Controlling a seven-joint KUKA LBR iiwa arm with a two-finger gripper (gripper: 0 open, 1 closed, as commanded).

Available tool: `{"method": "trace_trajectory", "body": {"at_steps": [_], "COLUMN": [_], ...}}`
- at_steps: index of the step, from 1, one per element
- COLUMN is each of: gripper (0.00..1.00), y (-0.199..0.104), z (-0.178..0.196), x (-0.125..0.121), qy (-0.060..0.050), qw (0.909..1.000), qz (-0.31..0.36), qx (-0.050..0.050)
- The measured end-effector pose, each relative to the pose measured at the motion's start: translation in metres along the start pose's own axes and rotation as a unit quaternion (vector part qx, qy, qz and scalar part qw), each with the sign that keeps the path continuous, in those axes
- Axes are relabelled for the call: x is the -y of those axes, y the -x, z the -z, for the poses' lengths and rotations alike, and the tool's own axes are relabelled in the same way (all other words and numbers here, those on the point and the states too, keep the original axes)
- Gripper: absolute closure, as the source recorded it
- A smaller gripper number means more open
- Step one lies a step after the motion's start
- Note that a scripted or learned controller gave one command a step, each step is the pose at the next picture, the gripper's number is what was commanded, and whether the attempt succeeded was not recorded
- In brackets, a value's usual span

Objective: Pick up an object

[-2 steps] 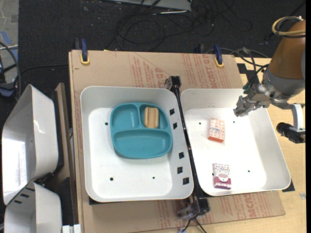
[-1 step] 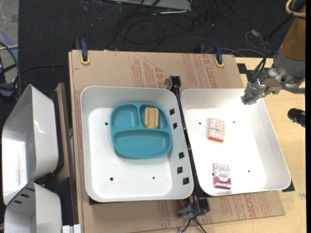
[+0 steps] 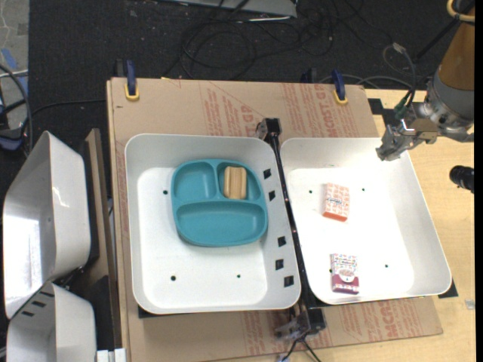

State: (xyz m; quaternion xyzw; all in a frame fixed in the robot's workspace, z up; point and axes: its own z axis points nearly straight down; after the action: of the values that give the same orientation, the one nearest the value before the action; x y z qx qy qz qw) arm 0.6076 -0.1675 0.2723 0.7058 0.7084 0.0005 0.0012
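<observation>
right bin [image 3: 423, 225] holds orange box [image 3: 336, 201], claw [image 3: 392, 148] well apart.

Two white bins side by side on a brown board. Left bin [image 3: 151, 225]: teal divided plate [image 3: 219, 204], a tan block-shaped item [image 3: 235, 182] lying in its upper right compartment. Right bin [image 3: 423, 225]: small orange-and-white box [image 3: 336, 201] near the middle, a second small box, pink and white [image 3: 345, 273], nearer the front edge, the two well apart. Gripper [image 3: 392, 148] hangs over the right bin's far right corner, above the rim, nothing visibly between its fingers. Orange band of the arm [image 3: 457, 66] at upper right.
</observation>
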Motion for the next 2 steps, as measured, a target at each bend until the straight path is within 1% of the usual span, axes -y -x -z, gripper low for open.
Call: {"method": "trace_trajectory", "body": {"at_steps": [1, 2], "gripper": [1.0, 1.0], "y": [-0.049, -0.102], "z": [-0.016, -0.01], "x": [0.004, 0.008], "qy": [-0.002, -0.002], "qw": [1.0, 1.0], "qz": [0.001, 0.002], "qx": [0.0, -0.001]}}
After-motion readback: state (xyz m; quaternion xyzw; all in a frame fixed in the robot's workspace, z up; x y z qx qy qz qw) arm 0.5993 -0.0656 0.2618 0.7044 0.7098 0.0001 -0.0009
